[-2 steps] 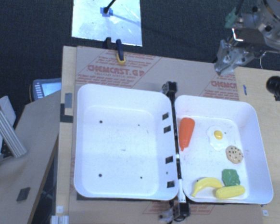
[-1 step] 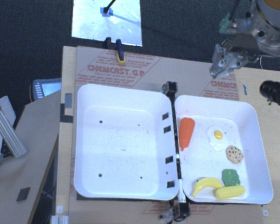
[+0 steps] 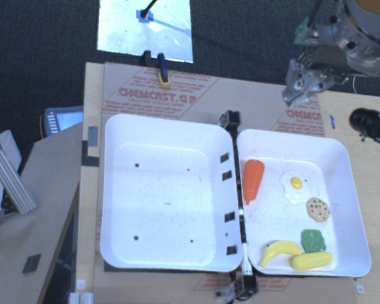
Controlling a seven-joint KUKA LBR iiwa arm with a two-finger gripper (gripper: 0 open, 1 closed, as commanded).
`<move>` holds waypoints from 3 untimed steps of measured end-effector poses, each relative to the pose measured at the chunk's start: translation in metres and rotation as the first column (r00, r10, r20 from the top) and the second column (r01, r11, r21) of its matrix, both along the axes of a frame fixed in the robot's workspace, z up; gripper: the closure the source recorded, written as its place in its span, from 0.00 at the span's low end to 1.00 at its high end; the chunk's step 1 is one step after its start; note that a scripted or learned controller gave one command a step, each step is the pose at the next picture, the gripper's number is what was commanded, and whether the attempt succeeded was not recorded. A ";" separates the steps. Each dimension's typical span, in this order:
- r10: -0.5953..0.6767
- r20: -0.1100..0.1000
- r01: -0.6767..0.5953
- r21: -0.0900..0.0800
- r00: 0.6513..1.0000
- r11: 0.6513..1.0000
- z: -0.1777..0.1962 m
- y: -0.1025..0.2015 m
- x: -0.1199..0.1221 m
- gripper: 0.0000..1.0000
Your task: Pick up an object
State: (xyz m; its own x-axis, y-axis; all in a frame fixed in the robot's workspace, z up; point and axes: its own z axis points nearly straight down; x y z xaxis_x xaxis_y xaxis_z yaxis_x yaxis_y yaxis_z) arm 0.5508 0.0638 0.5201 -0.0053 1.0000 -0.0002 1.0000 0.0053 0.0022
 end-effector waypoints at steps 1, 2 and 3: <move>-0.006 0.001 0.006 0.000 1.000 1.000 0.016 -0.017 -0.002 1.00; 0.000 -0.001 0.000 0.001 1.000 1.000 0.003 0.003 -0.027 1.00; -0.001 0.001 0.001 0.001 1.000 1.000 0.015 0.013 -0.031 1.00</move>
State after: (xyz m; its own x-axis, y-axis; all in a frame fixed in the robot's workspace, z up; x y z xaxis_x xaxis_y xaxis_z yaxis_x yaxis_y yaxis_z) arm 0.5196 0.0768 0.5355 -0.0045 1.0000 0.0010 1.0000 0.0045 0.0029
